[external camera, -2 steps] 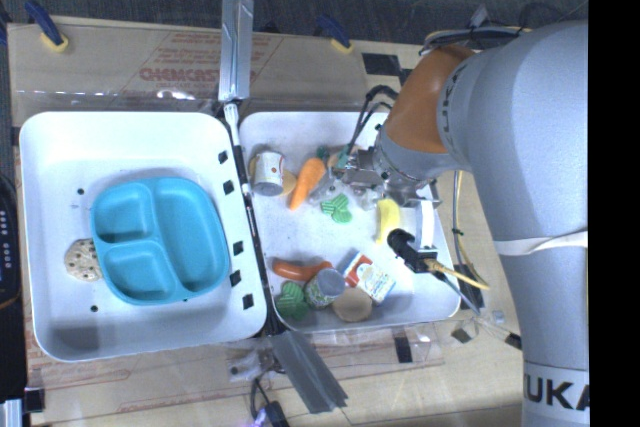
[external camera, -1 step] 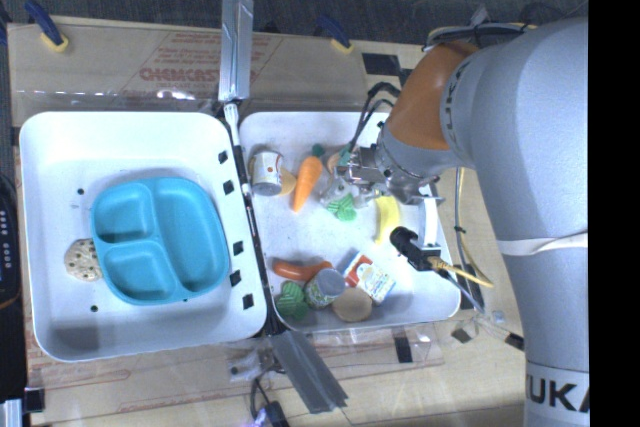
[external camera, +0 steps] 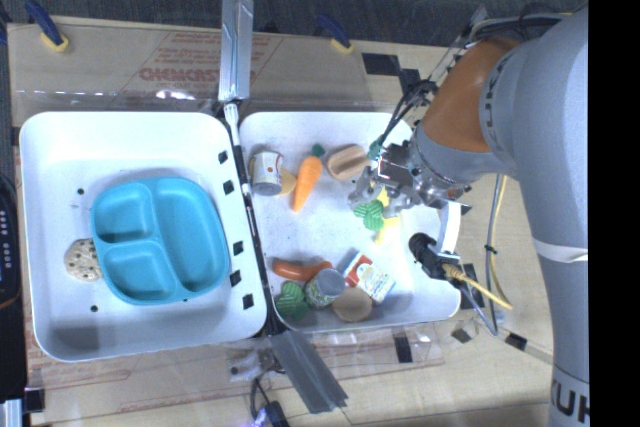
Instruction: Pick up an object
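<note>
the grey arm with the orange band reaches in from the right, and its two-finger gripper point(external camera: 372, 203) hangs low over the right-hand shallow white bin point(external camera: 330, 127), at that bin's right side. a small leafy green toy vegetable point(external camera: 372, 213) lies directly under the tool head, with a slip of yellow at its near edge. from where i stand it cannot be told whether the claw is released, clenched or grasping anything — the wrist body covers the tips.

candidate objects in this bin: an orange toy carrot point(external camera: 306, 182) lying slanted left of the gripper, a small tin can with a printed label point(external camera: 265, 172) just left of the carrot, and a tan bread-roll shape point(external camera: 346, 159) just far of the tool. along the near wall sits a crowded cluster — a red sausage shape point(external camera: 298, 268), a dark green round piece point(external camera: 291, 300), a second small can point(external camera: 324, 289), a red-and-white carton point(external camera: 369, 277) and a brown round piece point(external camera: 352, 305).

the left-hand white bin point(external camera: 40, 140) bears a blue compartment tray point(external camera: 160, 240) and a speckled biscuit point(external camera: 81, 259) touching the tray's left edge.

procedure, as a judgement: the green piece appears to be the target. centre the tips on it before closing, descend straight, and keep clear of the roll. it looks soft and irregular, so a grip across its bulk should hold better than one on a leaf edge. lift slowly and confirm the piece rises with the tool.
</note>
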Controlling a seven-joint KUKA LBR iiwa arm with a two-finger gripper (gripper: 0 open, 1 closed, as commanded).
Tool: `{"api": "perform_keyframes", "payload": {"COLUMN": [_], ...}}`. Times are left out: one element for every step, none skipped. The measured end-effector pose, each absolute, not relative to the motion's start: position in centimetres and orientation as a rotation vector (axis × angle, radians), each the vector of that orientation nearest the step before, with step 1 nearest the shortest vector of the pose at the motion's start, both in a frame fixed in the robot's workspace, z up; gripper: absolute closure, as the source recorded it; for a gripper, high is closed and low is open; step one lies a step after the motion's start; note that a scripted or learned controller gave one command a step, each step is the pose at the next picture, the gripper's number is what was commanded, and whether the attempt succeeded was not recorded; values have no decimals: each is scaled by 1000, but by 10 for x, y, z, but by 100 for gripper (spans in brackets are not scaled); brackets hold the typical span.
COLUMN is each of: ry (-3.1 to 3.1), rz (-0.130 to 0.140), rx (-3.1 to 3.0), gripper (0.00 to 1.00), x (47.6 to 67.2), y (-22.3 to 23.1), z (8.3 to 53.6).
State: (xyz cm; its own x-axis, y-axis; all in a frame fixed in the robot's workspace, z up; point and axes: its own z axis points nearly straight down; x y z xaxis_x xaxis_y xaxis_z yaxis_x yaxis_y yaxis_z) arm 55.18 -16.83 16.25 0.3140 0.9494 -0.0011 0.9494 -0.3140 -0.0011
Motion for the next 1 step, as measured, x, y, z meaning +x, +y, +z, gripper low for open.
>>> {"api": "perform_keyframes", "payload": {"ry": [-1724], "rz": [6], "rx": [-2621], "gripper": [100], "x": [587], "y": [-127], "z": [114]}}
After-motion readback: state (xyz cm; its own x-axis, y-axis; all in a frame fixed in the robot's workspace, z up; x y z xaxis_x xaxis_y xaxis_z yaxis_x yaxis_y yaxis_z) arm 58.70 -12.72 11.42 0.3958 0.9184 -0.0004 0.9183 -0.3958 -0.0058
